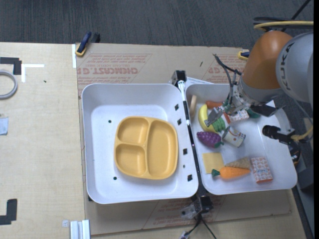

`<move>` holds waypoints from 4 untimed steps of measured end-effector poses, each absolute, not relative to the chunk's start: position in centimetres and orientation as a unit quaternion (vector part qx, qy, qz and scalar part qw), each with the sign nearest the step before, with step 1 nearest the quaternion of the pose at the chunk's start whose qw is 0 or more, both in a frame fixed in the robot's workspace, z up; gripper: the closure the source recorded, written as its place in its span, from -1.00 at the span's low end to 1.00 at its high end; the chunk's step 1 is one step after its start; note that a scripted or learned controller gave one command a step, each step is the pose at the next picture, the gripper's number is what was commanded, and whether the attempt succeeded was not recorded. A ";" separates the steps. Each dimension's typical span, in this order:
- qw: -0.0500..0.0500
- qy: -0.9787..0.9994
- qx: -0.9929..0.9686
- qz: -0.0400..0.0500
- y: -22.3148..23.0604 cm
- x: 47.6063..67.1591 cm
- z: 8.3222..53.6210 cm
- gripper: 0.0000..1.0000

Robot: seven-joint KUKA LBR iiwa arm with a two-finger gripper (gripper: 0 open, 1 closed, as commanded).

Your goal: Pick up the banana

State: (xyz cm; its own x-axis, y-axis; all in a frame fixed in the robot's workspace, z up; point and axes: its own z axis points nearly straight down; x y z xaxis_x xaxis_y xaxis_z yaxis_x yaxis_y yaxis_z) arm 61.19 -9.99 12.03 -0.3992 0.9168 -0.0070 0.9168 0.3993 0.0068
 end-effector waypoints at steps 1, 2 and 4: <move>0.001 0.759 0.651 0.000 -3.2 64.9 19.2 -1.00; 0.000 0.789 0.614 -0.001 -2.6 59.1 19.2 -1.00; 0.000 0.789 0.614 0.000 -2.6 59.1 19.2 -1.00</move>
State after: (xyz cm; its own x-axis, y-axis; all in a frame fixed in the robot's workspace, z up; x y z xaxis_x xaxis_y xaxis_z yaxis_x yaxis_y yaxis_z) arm 59.11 -2.60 19.22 -0.2454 0.9694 -0.0005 0.9694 0.2454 -0.0008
